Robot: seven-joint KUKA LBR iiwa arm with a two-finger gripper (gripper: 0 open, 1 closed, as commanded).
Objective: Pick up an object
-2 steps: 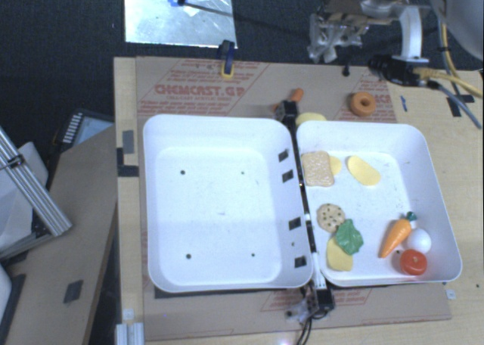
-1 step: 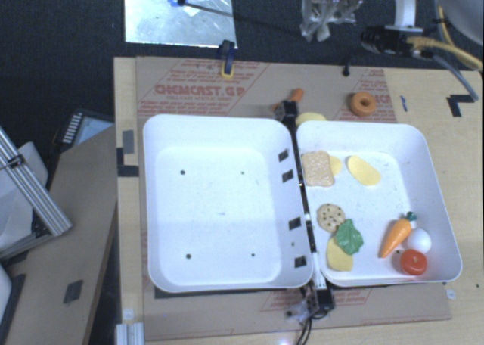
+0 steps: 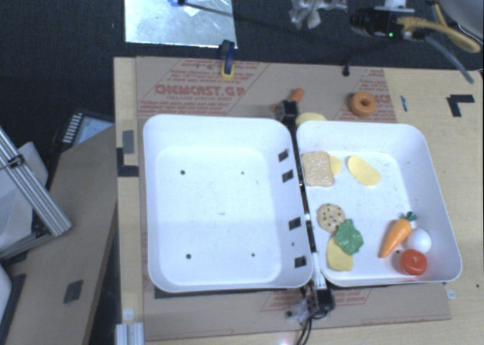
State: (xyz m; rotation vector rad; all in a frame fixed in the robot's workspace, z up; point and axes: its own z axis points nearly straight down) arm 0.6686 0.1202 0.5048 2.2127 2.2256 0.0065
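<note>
Lower right of frame, your right bin [image 3: 423, 147] carries the toy food. The carrot [image 3: 394, 236], near its lower-right corner, looks light, stiff and tapered; take it across the thick middle. Claw [image 3: 314, 3] hangs top centre; its state is unreadable.

Readable text sits on the brown board [image 3: 249, 86] under the bins. Far edge, left of center: red print "CHEMCAST GP", large letters, with smaller red lines above and below it, too small to make out. More red print of the same style on the far right part of the board near the doughnut [image 3: 363, 104], mostly cut off by the right bin [image 3: 435, 177], not legible. Partial red lettering also peeks out along the near edge below the bins, unreadable. No numbers or labels legible on the bins or the food items.
</note>
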